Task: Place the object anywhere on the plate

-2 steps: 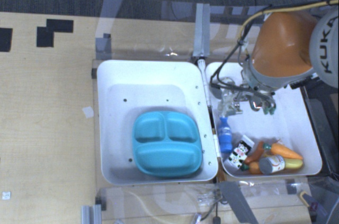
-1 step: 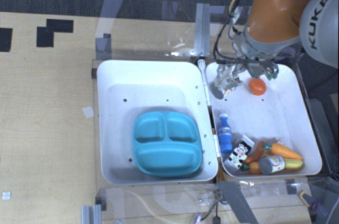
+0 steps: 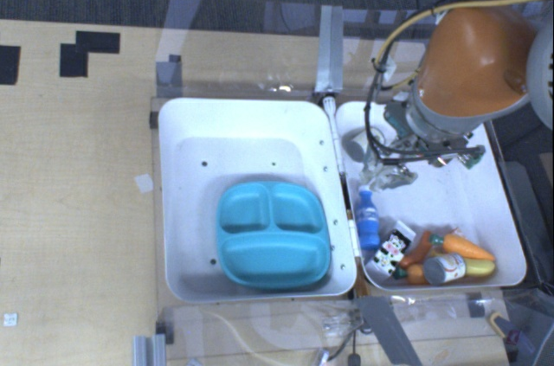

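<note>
A blue divided plate [image 3: 273, 234] lies in the left bin [image 3: 186, 139], toward its front. My gripper [image 3: 392, 176] hangs over the back left part of the right bin [image 3: 506, 208], beneath the orange-banded wrist. Just in front of it a small blue bottle [image 3: 368, 221] lies along the bin's left wall. Near the front of that bin sit a black-and-white toy [image 3: 395, 252], an orange carrot [image 3: 467, 247] and a grey can [image 3: 442, 269]. I see nothing hanging from the gripper.
A ridge [image 3: 339, 183] divides the two bins. A grey round item [image 3: 354, 145] lies in the right bin's back left corner, close to the gripper. Cables [image 3: 374, 109] loop down beside the wrist. Wooden bench top [image 3: 78, 183] stretches to the left.
</note>
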### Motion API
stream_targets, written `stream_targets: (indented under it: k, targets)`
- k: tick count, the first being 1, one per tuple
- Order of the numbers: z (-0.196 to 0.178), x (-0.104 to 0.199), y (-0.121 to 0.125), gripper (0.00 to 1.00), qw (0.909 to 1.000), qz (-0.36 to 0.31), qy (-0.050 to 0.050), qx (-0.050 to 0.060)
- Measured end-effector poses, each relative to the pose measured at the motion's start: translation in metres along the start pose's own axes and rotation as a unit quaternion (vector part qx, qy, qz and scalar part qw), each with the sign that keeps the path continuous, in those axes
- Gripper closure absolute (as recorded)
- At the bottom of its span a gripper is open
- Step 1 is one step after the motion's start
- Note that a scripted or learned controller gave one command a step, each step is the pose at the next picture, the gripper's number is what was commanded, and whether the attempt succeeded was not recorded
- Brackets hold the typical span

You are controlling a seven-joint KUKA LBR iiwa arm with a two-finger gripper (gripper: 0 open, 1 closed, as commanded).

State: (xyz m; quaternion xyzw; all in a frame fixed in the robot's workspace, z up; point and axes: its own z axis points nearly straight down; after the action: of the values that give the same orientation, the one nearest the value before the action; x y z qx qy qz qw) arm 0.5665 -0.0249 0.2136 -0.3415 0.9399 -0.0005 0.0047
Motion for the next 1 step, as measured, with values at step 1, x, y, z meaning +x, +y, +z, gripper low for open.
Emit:
stream_targets:
  k: [1]
  targets:
    - [0.0278, -0.0315, 0.0836, 1.0, 0.9976, -0.069, 0.0, -0.001]
